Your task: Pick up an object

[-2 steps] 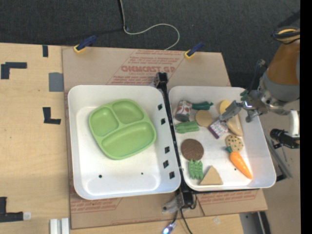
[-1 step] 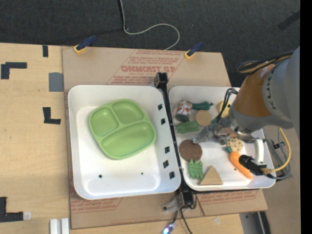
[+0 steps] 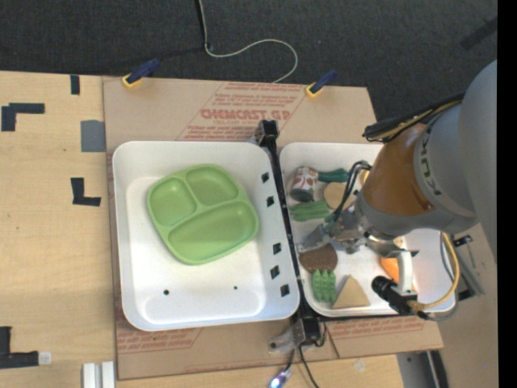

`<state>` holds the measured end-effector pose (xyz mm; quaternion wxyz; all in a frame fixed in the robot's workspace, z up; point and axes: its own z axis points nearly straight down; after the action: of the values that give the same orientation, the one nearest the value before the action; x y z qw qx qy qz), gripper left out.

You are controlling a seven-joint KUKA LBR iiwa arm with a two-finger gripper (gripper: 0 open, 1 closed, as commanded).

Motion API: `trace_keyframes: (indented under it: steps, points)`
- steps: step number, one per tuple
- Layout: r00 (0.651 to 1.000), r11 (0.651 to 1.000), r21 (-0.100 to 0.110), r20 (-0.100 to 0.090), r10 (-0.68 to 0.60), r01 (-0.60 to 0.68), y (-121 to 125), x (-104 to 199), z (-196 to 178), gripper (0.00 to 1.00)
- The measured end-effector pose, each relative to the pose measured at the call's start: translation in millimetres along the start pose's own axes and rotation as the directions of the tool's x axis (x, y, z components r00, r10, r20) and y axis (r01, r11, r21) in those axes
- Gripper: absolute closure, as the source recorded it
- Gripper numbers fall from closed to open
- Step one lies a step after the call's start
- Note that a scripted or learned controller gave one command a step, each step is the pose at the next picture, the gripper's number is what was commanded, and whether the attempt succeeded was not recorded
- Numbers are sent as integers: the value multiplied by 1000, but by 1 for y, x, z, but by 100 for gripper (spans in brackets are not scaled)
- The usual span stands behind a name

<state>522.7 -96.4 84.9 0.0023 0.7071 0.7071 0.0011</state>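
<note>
Reached in from the right, grey arm point(image 3: 472, 148) bent low, orange band point(image 3: 396, 176) above the wrist, gripper point(image 3: 329, 237) pointed down and left.

green plate point(image 3: 203, 213) in left bin point(image 3: 133, 241)

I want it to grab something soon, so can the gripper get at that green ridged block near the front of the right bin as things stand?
Probably yes. The green ridged block lies uncovered, with the gripper just above it in the right bin. The brown disc and tan wedge crowd it closely.
</note>
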Motion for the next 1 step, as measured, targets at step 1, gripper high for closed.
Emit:
trace_keyframes:
  steps: [1]
  points:
    - [1000, 1000, 11, -1, 0, 0, -2, -2, -4, 100]
